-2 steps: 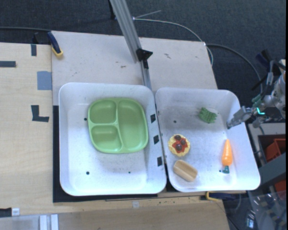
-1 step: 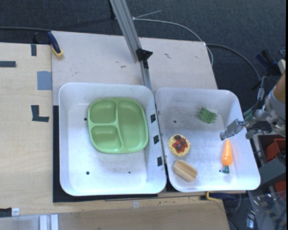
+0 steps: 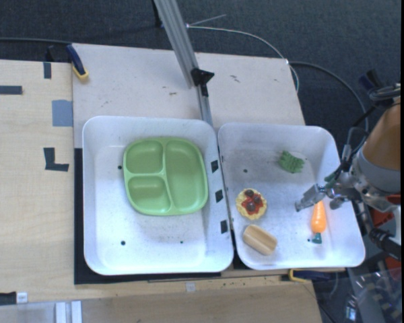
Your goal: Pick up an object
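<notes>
1. The grey arm (image 3: 384, 160), orange band above its wrist, reaches in from the right and hangs over the right edge of the right bin (image 3: 256, 136), its end effector (image 3: 321, 197) pointing leftward and low over the bin floor.
2. Whether the end effector is open or closed cannot be told; it stands just above the carrot (image 3: 318, 217), and nothing can be seen in its hold.
3. Two white bins sit side by side on the surface (image 3: 141, 86), their inner walls touching down the middle.
4. The left bin (image 3: 97, 247) holds one item: a green divided plate (image 3: 165, 176) with three compartments, lying flat towards the bin's far side.
5. The right bin holds four items: one orange carrot with a green tip near the right wall, one small green piece (image 3: 291, 161) towards the far right corner, one round tart (image 3: 252, 204) with red and dark topping near the left wall, and one tan bread roll (image 3: 260, 239) just in front of the tart.
6. The carrot lies close to the right wall, well apart from the tart and roll; bare white floor opens between them and across the bin's far left part.
7. A metal pole (image 3: 178, 32) slants down from the top to the bins' shared far edge.
</notes>
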Robot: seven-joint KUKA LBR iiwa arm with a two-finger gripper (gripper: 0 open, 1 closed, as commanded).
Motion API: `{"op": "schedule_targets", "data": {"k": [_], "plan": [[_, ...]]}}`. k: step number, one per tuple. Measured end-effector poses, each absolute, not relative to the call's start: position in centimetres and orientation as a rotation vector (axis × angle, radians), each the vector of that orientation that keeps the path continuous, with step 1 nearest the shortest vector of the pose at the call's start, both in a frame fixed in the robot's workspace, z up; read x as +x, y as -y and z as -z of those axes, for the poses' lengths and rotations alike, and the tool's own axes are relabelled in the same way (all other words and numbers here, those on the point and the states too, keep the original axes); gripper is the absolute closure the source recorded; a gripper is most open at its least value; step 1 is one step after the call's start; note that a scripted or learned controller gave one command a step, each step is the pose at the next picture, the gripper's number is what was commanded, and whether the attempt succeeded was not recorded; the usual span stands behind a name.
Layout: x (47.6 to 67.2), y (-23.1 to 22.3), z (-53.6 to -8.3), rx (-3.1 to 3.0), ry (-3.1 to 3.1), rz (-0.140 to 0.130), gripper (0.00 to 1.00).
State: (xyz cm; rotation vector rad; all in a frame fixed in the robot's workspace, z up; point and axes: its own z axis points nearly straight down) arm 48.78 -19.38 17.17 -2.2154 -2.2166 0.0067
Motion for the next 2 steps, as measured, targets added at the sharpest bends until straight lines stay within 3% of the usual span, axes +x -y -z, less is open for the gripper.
{"op": "schedule_targets", "data": {"k": [1,2], "plan": [[48.6,18.4,-11.2,-2.214,2.218,-0.006,0.00],[48.8,18.4,-12.5,-2.215,2.221,-0.002,1.00]]}}
